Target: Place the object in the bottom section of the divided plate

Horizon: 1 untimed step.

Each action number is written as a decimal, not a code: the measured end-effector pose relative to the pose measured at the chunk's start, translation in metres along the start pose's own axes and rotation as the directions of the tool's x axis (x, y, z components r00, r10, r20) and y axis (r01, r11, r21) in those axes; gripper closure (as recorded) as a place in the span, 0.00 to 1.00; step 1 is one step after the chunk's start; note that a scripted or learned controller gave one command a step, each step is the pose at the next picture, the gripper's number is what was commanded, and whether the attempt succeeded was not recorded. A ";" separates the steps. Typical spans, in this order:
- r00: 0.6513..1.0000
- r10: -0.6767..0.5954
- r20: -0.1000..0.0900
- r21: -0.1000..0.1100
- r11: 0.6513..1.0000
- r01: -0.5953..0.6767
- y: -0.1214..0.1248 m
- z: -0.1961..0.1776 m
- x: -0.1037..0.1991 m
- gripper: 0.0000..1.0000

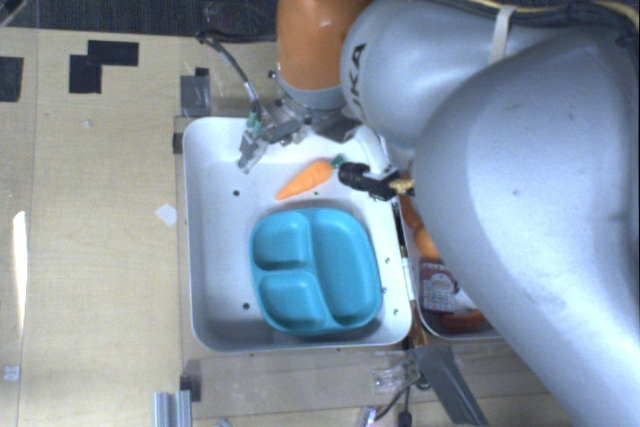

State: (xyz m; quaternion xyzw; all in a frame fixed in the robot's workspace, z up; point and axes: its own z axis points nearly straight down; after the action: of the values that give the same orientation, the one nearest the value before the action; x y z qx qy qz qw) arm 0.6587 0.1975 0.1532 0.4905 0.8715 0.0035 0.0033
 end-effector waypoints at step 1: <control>0.998 0.056 0.000 0.000 0.998 -0.056 0.018 -0.100 0.007 0.00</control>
State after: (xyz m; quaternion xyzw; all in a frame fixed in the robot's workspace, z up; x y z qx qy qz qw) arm 0.6697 0.2129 0.2531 0.5148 0.8573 0.0037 0.0032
